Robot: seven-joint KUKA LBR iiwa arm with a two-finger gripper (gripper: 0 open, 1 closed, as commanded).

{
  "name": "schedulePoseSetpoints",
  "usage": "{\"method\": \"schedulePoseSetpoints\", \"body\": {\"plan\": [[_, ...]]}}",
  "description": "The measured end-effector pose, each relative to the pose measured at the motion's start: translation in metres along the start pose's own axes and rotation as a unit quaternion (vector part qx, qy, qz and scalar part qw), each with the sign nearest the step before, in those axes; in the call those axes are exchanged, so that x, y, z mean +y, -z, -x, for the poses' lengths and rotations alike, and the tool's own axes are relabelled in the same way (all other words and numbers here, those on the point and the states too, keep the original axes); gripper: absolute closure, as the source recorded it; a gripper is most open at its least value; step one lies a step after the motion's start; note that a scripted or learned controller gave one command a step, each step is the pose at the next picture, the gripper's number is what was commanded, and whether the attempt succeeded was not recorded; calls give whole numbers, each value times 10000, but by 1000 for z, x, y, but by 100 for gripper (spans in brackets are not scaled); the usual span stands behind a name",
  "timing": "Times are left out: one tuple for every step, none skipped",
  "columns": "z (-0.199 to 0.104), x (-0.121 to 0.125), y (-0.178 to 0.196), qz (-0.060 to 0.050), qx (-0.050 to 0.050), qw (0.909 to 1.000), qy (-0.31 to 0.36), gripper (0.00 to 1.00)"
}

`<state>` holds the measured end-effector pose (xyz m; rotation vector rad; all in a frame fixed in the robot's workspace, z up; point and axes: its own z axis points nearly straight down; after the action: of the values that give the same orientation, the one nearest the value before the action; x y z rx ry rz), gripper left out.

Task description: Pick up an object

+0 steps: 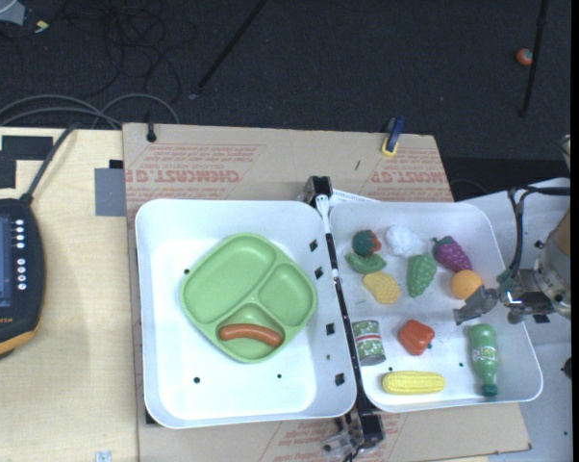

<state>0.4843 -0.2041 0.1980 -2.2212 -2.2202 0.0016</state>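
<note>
Camera view: two white bins side by side. The left bin (164, 354) holds a green plate (222, 277) with a sausage (251, 334). The right bin (520, 378) holds toy foods: corn (413, 383), red pepper (415, 335), green bottle (483, 357), orange (465, 283). The gripper (484, 303) hovers between orange and bottle, jaws spread, holding nothing.

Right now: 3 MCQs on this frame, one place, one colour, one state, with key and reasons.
1. Where does the sausage lie?
A. right bin
B. on the green plate
C. on the cardboard

2. What colour is the corn cob?
A. yellow
B. purple
C. white

3. How does the green bottle sit?
A. upright
B. lying in the right bin
C. on the plate

Key: B, it rests in the plate's near compartment; A, the cob is yellow; B, it lies flat by the gripper.
</note>
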Motion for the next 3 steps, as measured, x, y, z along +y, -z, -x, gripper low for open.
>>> {"method": "schedulePoseSetpoints", "body": {"plan": [[-27, 20, -97, -7, 8, 10000, 9, 0], [-66, 41, -111, -6, 11, 10000, 20, 0], [-99, 30, -107, 85, -112, 9999, -72, 0]]}}
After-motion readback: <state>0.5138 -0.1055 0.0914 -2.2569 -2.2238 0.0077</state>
